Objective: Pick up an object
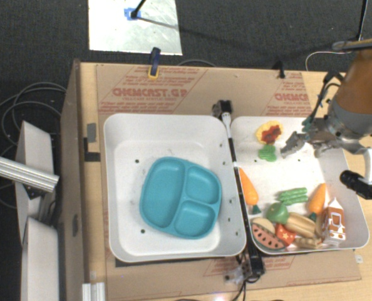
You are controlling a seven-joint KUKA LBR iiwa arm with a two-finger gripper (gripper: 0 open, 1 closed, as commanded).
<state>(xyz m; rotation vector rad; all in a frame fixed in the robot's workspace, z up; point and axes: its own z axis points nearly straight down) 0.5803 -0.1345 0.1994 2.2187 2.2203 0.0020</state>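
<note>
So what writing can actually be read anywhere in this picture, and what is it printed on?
"CHEMCAST GP", red print on the brown board under the bins, left of centre.
The same red print repeats at the board's right, cut short by the arm; the start reads "CHEM".
Smaller red lines around both are too blurred to read.
The small carton carries markings too small to read.

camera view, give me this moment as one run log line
gripper: above right bin, near broccoli | blue tray: left bin | held: nothing seen
</note>
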